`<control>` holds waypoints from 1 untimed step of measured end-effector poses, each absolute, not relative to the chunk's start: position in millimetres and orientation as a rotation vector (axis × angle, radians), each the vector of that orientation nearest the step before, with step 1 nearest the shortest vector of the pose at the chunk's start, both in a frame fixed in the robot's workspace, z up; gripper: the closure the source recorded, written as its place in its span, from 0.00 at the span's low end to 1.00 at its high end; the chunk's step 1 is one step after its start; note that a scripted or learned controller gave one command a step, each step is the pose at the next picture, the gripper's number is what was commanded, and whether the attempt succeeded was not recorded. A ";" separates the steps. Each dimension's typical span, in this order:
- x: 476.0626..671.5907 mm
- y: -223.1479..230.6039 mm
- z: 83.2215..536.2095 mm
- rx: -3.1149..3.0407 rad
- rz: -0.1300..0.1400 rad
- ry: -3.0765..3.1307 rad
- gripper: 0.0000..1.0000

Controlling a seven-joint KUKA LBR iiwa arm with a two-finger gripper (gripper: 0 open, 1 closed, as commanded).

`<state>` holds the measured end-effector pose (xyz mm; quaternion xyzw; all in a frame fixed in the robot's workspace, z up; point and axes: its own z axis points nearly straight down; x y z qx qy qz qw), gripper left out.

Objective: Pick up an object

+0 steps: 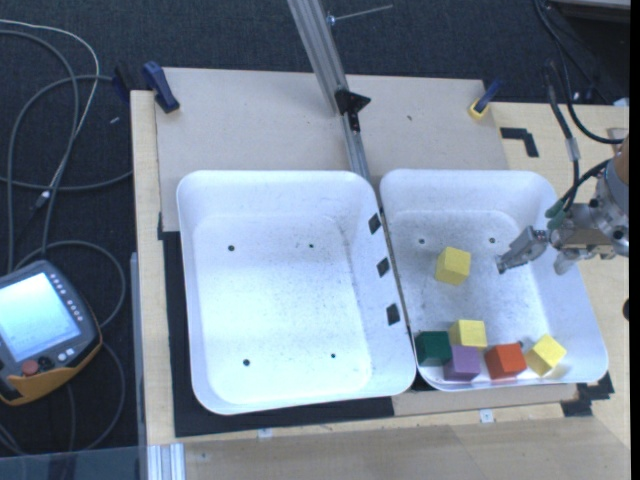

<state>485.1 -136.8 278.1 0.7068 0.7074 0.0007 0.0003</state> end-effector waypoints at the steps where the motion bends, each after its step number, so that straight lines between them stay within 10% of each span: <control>1: 485.1 -136.8 278.1 2.220 0.002 2.222 0.00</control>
